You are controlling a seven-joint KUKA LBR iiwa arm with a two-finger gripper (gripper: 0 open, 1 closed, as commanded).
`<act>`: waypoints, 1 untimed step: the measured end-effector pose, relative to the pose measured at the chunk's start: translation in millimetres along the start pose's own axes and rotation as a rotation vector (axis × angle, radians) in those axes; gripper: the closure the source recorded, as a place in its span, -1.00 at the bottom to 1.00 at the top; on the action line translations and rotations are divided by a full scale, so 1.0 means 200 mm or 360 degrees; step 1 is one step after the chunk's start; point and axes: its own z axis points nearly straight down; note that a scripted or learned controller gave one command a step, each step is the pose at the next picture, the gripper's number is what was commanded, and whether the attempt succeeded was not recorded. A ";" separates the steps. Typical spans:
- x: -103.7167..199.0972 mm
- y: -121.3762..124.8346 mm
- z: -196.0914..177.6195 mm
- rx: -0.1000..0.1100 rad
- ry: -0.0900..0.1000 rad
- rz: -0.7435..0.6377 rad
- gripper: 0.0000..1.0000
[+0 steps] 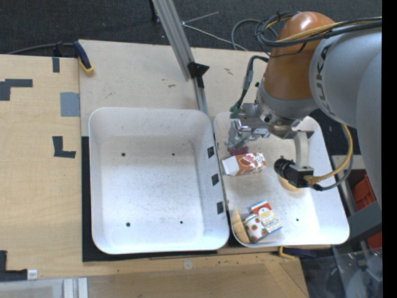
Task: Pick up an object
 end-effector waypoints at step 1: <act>0.26 0.12 -0.01 -0.0002 0.0001 0.0001 1.00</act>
